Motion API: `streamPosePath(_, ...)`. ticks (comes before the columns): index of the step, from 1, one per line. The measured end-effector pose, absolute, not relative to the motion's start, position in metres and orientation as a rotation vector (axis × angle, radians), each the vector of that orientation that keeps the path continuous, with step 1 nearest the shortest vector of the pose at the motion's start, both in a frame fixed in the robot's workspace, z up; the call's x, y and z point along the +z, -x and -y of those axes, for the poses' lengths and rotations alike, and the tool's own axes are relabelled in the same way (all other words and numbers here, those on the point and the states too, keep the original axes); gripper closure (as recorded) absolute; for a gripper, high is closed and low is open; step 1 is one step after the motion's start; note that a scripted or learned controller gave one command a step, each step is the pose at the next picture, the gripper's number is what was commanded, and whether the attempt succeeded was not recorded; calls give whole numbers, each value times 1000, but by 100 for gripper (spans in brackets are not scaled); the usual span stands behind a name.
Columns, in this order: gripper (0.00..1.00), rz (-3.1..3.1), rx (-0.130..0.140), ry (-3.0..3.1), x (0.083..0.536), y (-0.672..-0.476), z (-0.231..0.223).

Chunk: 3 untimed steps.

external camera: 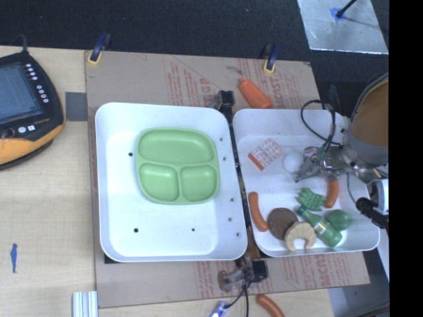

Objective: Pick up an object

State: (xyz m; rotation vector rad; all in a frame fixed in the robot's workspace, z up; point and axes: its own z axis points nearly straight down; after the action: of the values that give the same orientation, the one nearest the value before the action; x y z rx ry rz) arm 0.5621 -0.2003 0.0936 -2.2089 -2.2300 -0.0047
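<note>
My gripper [309, 168] hangs low over the right bin [277, 121], with the arm reaching in from the right. It is right beside a white ball [291, 162] and just above a green leafy toy [310, 199]. A red sausage [332, 191] lies close below the wrist. A red-and-white patterned packet [266, 153] lies to the gripper's left. Along the bin's front lie an orange sausage [256, 211], a brown round cookie [282, 220], a tan curved pastry [301, 236] and a green bottle [332, 227]. I see nothing held.
The left bin [115, 177] holds a green divided plate [177, 164]. An orange carrot-like toy [254, 93] lies outside, behind the right bin. A teach pendant [23, 107] sits at the far left of the bench. Another orange piece [271, 304] lies at the front edge.
</note>
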Motion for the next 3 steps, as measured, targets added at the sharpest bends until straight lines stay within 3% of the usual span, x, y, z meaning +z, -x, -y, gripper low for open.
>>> streamPosePath(1, 0, 2225, 2, 2218, 190, -539, 212)
streamPosePath(2, 0, 2226, 4, 2212, 91, -499, 190)
streamPosePath(3, 100, 2233, 6, 2208, 102, -500, 191)
